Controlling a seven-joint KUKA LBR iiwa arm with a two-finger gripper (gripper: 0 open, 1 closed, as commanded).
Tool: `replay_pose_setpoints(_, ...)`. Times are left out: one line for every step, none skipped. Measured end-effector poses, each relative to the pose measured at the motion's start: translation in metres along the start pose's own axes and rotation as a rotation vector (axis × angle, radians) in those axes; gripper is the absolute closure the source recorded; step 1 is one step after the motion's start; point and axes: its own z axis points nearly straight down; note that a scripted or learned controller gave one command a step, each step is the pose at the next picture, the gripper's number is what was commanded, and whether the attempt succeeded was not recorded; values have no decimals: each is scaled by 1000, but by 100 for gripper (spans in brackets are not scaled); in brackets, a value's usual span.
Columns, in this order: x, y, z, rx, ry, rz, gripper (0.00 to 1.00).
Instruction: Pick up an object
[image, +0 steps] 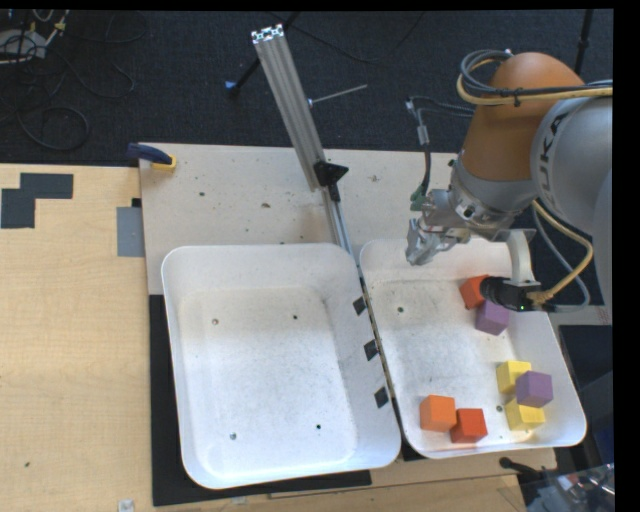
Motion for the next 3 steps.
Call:
replay_pose_setpoints(45,-6,-2,1,-1,0,100)
replay_pose_setpoints(92,-20,-11,1,-1,0,100)
replay_pose_setpoints(137,-42,-15,2,-2,0,100)
